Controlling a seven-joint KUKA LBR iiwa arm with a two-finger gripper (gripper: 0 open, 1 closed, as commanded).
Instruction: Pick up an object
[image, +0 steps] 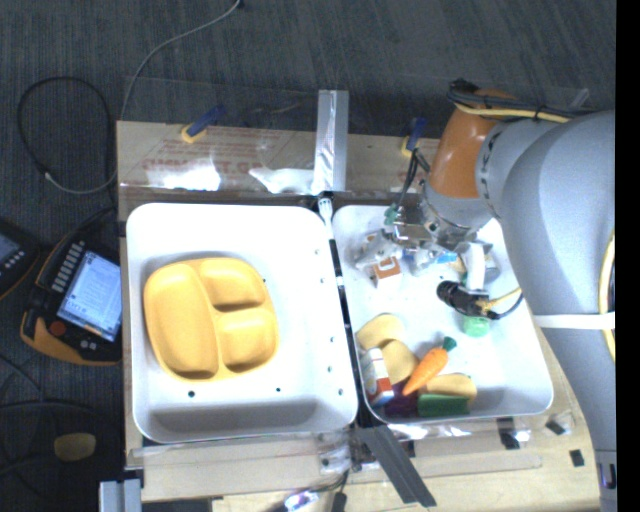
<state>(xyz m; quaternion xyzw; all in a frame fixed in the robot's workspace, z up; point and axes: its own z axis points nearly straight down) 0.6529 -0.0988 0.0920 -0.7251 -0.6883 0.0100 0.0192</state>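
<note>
Our hand (412, 232) hangs low in the right bin (520, 385), upper middle of the frame; we cannot tell its state. The carrot (430, 365) lies lower in that bin among other toys, and a yellow tray (210, 315) fills the left bin (160, 225).

In the left white bin (300, 240) you see a yellow divided tray (210, 315) lying flat, three compartments up. On the floor to the left of the bench you have a handheld pendant (85, 300) with a lit screen, and a black cable (60, 130) loops on the dark carpet at the far left. Blue clamps (203, 122) grip the bench's far edge.
</note>
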